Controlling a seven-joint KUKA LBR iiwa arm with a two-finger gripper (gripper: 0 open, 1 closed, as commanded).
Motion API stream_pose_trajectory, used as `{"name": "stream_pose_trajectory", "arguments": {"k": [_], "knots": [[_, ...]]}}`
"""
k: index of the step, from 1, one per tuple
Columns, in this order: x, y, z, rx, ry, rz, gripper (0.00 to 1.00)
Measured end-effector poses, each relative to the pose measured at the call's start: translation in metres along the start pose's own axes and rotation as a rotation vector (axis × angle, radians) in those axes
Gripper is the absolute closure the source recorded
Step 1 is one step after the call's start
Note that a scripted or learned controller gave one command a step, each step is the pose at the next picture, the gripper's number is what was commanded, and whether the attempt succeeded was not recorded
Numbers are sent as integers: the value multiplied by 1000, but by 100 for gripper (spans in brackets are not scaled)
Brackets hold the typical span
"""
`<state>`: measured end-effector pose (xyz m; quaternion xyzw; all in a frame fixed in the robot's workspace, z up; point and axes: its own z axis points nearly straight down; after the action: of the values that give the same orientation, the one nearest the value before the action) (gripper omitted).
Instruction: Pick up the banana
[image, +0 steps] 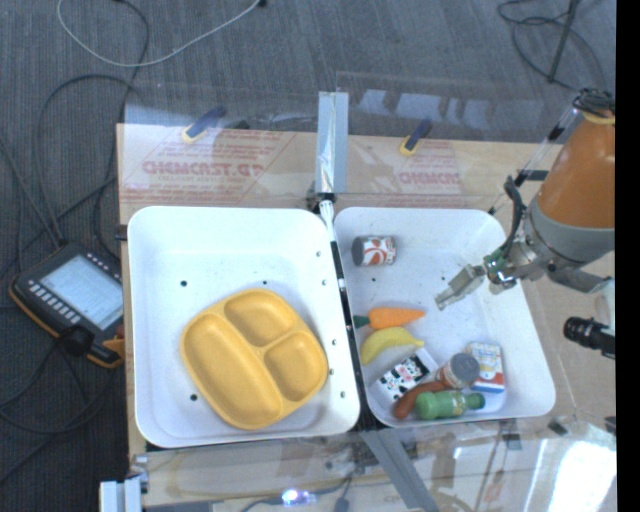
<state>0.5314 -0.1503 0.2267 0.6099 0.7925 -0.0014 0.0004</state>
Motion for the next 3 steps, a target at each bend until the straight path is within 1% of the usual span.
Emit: {"name": "stream_pose_trajectory", "arguments": {"k": [1,2,3], "knots": [[47,-9,133,-4,2,-108,0],[5,22,53,2,0,239,0],[49,-2,124,-21,-4,196,0]]}}
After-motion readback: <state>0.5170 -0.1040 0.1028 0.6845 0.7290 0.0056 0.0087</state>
